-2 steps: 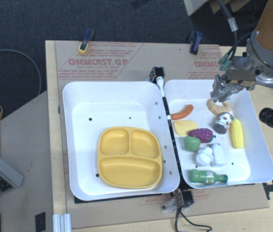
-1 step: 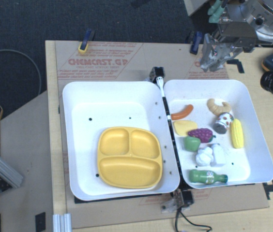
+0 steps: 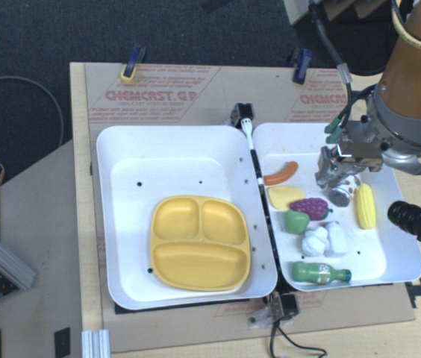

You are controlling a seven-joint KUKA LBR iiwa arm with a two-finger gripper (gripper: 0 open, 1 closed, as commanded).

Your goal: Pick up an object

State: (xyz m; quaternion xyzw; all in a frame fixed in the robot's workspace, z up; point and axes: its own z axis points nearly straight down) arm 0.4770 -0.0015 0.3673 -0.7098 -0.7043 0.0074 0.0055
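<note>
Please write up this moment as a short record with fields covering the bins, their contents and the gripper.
left bin: shallow white bin holding a yellow three-compartment plastic tray
right bin: shallow white bin with toy foods
right bin contents: orange sausage, yellow wedge, purple grape bunch, green pepper, yellow corn cob, white crumpled pieces, green bottle lying on its side
gripper: metal gripper low over the right bin's upper part, between the sausage and the corn
grasp: cannot tell

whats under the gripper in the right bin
The gripper hangs over the right bin, near the corn cob and purple grapes. A small grey-white object peeks out below it; the rest is covered.
</note>
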